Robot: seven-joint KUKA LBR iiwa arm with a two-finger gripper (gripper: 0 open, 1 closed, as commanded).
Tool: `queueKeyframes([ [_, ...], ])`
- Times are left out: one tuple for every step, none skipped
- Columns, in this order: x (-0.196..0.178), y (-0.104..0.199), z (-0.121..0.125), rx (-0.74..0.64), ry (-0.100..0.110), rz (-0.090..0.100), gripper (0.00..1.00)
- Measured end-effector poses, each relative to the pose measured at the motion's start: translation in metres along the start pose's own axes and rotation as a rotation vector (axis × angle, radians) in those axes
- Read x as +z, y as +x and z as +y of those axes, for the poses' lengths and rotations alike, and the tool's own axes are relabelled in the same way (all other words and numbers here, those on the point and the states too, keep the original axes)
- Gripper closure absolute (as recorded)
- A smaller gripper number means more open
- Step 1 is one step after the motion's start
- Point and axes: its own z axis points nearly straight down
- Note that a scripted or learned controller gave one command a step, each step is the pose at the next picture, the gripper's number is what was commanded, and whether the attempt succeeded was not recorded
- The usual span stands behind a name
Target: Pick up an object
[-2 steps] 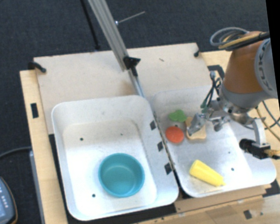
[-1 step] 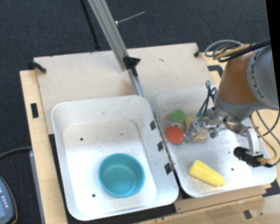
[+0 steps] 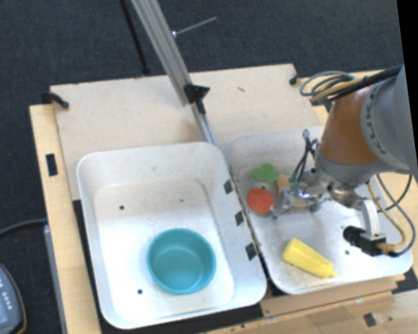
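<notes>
Gripper (image 3: 284,204), jaw state unclear, hovers at the red ball's (image 3: 259,201) 3 o'clock; centre over it, clear of the green piece (image 3: 265,172) at 12.

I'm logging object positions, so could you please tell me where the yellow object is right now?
The yellow object lies in the right bin near its front edge, below the red object and the gripper.
</notes>
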Motion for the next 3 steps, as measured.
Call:
queueKeyframes([
  [-0.013, -0.001, 0.002, 0.005, -0.006, 0.001, 1.0],
  [-0.064, 0.007, -0.001, -0.005, -0.009, 0.001, 1.0],
  [-0.108, 0.008, -0.001, -0.006, -0.009, 0.001, 1.0],
])
